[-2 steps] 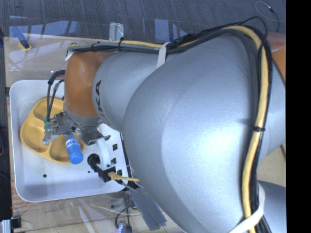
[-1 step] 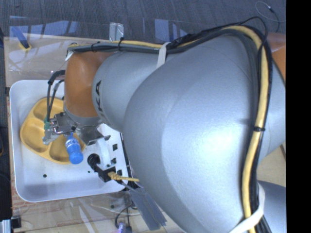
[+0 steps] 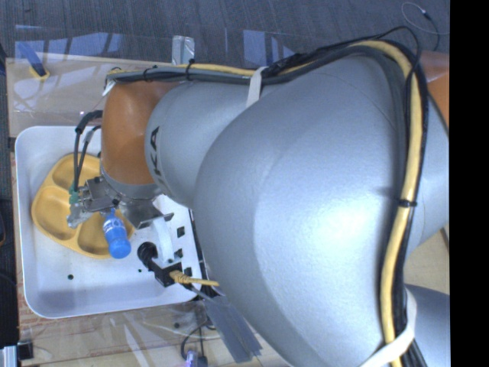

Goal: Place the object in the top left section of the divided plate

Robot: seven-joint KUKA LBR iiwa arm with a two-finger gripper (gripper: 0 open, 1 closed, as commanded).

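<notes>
A yellow divided plate (image 3: 50,202) lies in the left part of the left white bin (image 3: 53,297). A small blue bottle-like object (image 3: 117,238) with a paler top sits over the plate's lower right edge, partly on a section there. My gripper (image 3: 94,200) hangs over the plate's right side, just up and left of the blue object and close against its top. The wrist and orange band (image 3: 126,140) hide the plate's right part, so whether the object is in the grip is unclear.
The grey arm (image 3: 306,205) covers the middle and right of the view, including the right bin. Black fittings (image 3: 157,264) with a yellow tip stand over the bin floor right of the blue object. Cables (image 3: 79,155) run down beside the wrist.
</notes>
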